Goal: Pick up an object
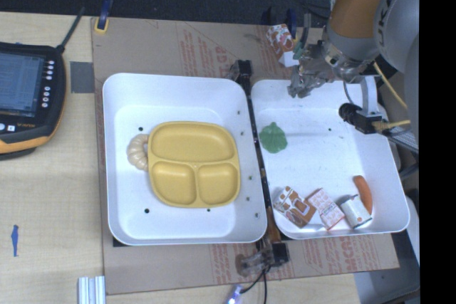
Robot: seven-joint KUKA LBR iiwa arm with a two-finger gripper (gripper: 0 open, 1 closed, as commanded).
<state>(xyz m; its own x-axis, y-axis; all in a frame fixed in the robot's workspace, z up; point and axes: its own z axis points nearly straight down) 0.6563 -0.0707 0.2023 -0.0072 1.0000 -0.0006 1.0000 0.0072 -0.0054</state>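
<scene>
The hand (305, 85) hovers at the right bin's (324, 160) far edge; I cannot tell its grip. The green lump (273, 137) lies nearest, toward the bin's dividing wall.

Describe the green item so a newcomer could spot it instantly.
Find the right bin. The green lump lies alone against its left wall, apart from the packets and the orange sausage at the near edge. Nothing else there is green.
</scene>
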